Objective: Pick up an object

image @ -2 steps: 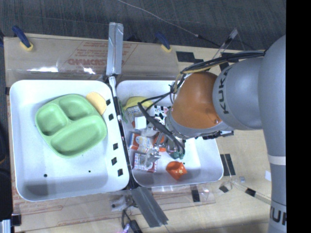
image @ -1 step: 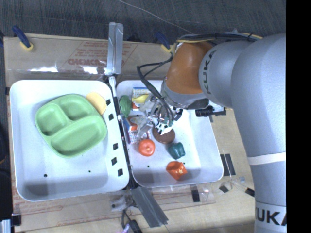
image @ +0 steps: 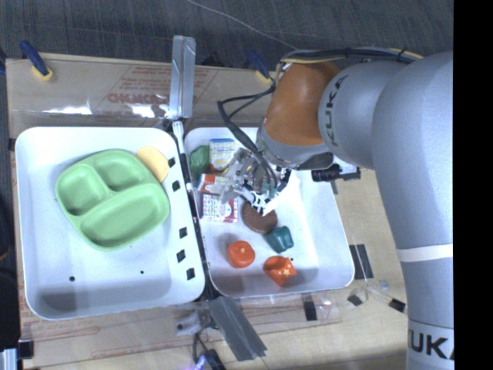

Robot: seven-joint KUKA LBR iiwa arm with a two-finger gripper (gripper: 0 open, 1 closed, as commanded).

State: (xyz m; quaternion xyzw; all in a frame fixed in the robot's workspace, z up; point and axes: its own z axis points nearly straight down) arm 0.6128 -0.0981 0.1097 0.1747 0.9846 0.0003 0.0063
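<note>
Brown, flat and round, the stiff disc (image: pixel 259 220) lies in your right white bin (image: pixel 327 230) just under the hand (image: pixel 260 185); it looks light, best pinched across its rim. Grip state: you cannot tell.

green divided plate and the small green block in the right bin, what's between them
In the camera view, a yellow sponge-like piece leans at the green divided plate's upper right edge, then come the two bins' adjoining walls, then the small green block.
</note>
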